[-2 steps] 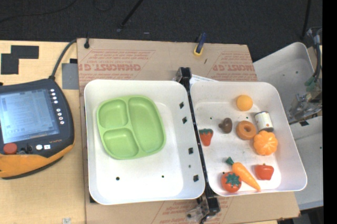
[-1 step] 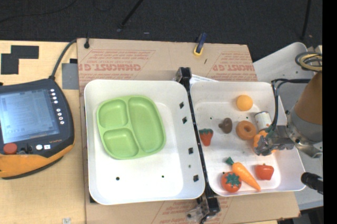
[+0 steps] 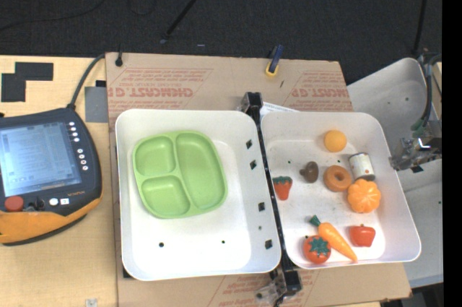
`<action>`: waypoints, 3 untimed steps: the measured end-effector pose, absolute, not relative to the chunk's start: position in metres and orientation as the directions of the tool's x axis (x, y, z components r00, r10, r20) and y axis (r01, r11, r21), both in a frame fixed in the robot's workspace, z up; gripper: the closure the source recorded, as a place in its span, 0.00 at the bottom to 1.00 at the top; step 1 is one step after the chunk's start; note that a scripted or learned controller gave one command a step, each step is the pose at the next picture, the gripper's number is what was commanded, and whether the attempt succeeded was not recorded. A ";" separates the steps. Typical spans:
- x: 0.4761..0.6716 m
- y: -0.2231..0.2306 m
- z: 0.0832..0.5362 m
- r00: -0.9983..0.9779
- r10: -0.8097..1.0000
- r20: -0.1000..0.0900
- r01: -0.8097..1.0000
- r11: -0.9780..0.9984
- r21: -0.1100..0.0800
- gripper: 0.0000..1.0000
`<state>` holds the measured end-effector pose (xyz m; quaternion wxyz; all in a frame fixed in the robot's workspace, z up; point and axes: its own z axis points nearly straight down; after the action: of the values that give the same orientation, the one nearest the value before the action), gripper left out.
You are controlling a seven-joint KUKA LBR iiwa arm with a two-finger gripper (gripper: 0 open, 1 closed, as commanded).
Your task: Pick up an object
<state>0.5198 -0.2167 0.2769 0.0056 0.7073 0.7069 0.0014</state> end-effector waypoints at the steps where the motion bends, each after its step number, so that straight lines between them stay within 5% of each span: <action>1: 0.475 -0.215 0.394 0.000 1.000 -0.004 1.000 0.000 0.008 1.00; 2: 0.474 -0.146 0.180 -0.003 1.000 0.007 1.000 0.003 -0.015 1.00; 3: 0.497 -0.218 0.327 0.003 1.000 -0.009 1.000 -0.003 0.013 1.00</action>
<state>0.4967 -0.2177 0.3265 0.0078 0.7083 0.7059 0.0017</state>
